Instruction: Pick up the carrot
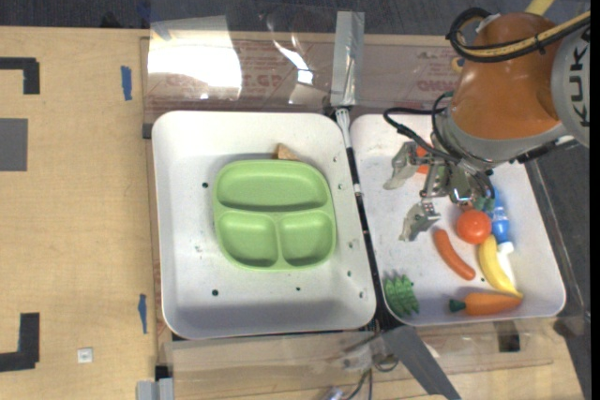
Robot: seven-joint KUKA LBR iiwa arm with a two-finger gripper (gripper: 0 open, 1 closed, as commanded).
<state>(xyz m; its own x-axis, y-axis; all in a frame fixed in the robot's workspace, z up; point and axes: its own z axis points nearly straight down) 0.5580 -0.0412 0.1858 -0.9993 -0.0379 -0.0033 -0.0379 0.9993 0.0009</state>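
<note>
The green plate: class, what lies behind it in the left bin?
A small tan thing pokes out past the far rim of the green plate. The plate covers most of it, so what it is cannot be told.

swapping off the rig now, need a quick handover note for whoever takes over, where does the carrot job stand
Gripper: open, holding nothing, hanging over the upper left part of the right bin.
Carrot: lying at the near edge of the right bin, just below the banana, well away from the gripper.
Nearby: tomato, sausage, green leafy toy.
Left bin: green divided plate.
Done: nothing yet, carrot untouched.
Left: move to the carrot, grasp it, lift it.
</note>
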